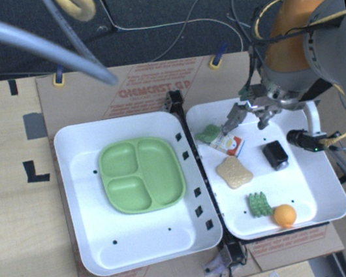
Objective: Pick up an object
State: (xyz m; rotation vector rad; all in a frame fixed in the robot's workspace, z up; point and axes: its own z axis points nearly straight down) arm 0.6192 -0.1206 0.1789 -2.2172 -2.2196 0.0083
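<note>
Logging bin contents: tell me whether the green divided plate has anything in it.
Empty. The green divided plate lies flat in the left bin, and all three compartments show bare green.

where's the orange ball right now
The orange ball sits in the right bin, near its front edge, right beside the green block.

Robotics lab: cabled bench (11, 196), bins (78, 204).

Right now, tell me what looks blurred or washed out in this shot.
Camera view: the grey bar crossing the top left is soft and out of focus; the left bin is bright white, near washed out; the green plate and orange ball look sharp.
</note>
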